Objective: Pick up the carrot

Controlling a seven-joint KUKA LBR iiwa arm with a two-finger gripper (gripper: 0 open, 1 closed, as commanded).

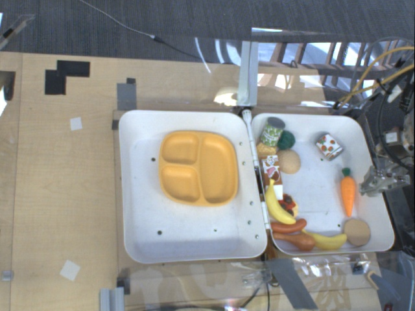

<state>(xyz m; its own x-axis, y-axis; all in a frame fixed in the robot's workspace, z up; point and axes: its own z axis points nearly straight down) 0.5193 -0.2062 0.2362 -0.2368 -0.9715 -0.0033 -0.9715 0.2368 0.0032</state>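
The carrot (348, 195) is orange with a green top. It lies lengthwise near the right wall of the right bin (318, 186), green end pointing toward the back. My gripper (379, 180) hangs over that bin's right rim, just right of the carrot and apart from it. The arm's dark body rises behind it along the right side.
The right bin also holds a strawberry-print can (329, 146), a green can (272, 133), broccoli (286, 140), a potato (289, 162), bananas (279, 206), sausages (289, 226) and a brown ball (356, 232) just in front of the carrot. A yellow divided plate (198, 167) sits in the left bin (139, 193).
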